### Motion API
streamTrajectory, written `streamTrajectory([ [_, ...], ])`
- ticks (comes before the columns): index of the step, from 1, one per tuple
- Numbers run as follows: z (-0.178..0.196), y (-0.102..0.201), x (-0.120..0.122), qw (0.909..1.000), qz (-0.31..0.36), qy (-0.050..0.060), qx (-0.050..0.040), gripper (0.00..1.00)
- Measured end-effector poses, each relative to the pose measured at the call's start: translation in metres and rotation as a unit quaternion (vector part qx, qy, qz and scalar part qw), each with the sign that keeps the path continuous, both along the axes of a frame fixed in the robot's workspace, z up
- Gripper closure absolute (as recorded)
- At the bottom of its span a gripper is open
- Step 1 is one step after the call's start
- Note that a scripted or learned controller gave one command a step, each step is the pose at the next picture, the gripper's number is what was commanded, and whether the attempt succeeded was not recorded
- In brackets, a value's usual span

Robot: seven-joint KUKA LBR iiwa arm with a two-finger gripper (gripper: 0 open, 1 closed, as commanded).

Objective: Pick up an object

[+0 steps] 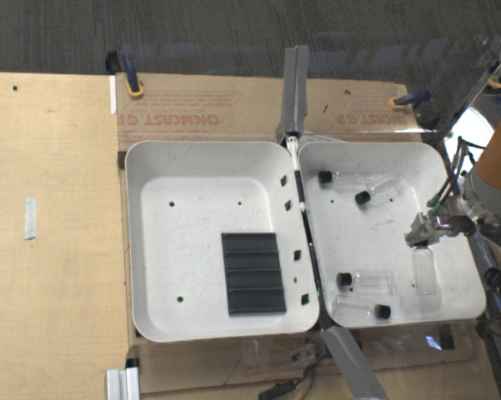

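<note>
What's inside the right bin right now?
The right bin holds several clear vials with black caps, scattered front and back. The pincer hangs over its right side above one clear vial; whatever lies directly beneath is covered.

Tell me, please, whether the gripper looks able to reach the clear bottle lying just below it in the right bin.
Probably yes: the gripper hangs right above the clear bottle, with nothing lying between them in the right bin.

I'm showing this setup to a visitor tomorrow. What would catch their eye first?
Probably the black ribbed block, lying dark against the floor of the white left bin. Next, the claw reaching in from the right over the right bin, above a clear bottle. More clear bottles with black caps are scattered around that bin.
</note>
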State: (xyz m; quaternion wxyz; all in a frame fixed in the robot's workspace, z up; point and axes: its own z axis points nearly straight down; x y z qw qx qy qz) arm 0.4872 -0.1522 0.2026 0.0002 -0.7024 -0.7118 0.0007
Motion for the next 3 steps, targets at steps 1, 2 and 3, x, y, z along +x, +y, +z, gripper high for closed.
streamTrajectory([
  [1, 0.009, 0.077, 0.012, 1.0000, 0.004, 0.000, -0.0003, 1.00],
  [2, 0.007, 0.074, 0.083, 1.0000, -0.006, 0.001, -0.0006, 1.00],
  [3, 0.011, 0.097, 0.113, 0.9997, -0.026, 0.001, -0.0009, 1.00],
])
